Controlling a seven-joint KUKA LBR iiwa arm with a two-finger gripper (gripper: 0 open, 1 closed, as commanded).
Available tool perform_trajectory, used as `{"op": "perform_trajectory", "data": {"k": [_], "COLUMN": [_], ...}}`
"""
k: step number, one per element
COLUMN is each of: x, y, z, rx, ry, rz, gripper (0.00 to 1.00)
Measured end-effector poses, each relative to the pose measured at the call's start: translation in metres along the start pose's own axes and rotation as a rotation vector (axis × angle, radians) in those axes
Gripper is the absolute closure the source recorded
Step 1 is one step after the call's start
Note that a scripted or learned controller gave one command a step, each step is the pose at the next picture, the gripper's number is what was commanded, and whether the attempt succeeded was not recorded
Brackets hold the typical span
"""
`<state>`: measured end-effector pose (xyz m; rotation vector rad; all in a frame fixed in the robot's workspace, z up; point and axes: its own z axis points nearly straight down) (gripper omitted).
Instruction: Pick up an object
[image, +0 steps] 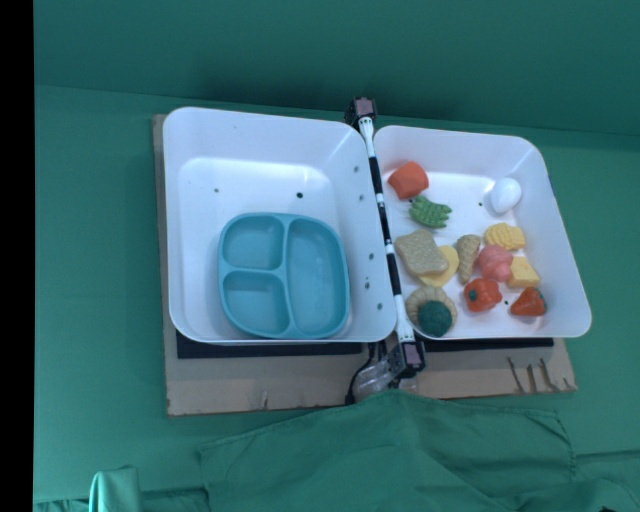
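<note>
Green cloth (400, 455) (rumpled), cardboard (250, 385), white bins (265, 150)

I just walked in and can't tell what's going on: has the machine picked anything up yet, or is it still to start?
It looks not yet begun. The toy foods, such as the white egg, green pea pod and red pepper, all lie in the right bin. The blue divided plate sits in the left bin with nothing on it. Nothing is being lifted, so the whole pick is left.
</note>
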<state>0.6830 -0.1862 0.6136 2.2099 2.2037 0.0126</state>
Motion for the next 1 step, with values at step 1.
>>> {"op": "perform_trajectory", "data": {"k": [1], "x": [0.0001], "y": [0.0162], "z": [-0.0206], "rx": [0.008], "ry": [0.003], "rz": [-0.001], "gripper": [1.00]}}
